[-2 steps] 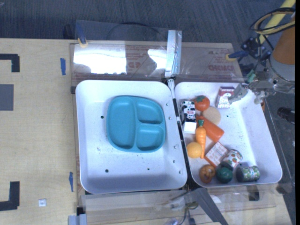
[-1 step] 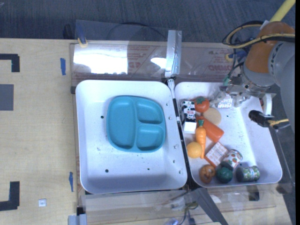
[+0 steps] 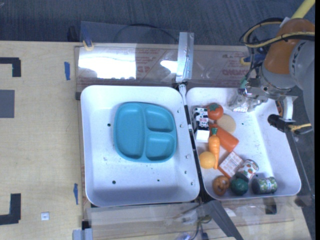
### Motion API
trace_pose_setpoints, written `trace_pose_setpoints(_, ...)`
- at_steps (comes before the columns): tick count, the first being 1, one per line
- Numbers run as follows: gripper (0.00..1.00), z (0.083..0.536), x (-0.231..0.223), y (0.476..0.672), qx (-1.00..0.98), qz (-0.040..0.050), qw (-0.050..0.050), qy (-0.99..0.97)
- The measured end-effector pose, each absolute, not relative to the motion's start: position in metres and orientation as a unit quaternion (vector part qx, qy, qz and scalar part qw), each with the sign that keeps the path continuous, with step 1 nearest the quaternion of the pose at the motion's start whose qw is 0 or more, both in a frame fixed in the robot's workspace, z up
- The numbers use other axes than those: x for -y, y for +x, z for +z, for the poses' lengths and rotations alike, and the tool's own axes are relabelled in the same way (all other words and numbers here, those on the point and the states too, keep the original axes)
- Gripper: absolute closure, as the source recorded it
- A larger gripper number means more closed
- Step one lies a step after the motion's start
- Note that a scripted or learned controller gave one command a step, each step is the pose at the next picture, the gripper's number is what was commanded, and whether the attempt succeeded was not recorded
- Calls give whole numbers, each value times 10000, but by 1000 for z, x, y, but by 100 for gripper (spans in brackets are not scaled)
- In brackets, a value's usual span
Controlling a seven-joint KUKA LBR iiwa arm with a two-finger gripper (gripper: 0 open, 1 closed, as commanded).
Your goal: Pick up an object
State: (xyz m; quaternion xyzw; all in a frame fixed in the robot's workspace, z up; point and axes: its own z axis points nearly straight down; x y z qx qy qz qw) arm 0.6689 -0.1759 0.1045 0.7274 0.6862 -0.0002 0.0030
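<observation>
My gripper hangs over the back right part of the right bin, above its bare floor and apart from the objects. Nothing shows between its fingers. Along the bin's left side lie a tomato, a black-and-white box, a pale round piece, a white block, an orange wedge, a carrot and a yellow lemon. Near the front sit a red-and-white packet, an orange fruit, a dark green ball and a can.
The left bin holds a blue divided plate. A clear plastic wall with a metal post stands behind both bins. The arm's orange band and yellow cables rise at the right.
</observation>
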Motion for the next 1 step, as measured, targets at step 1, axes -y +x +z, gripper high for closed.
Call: trace_pose_setpoints(1,100,204,107,650,-6943,35,35,7197)
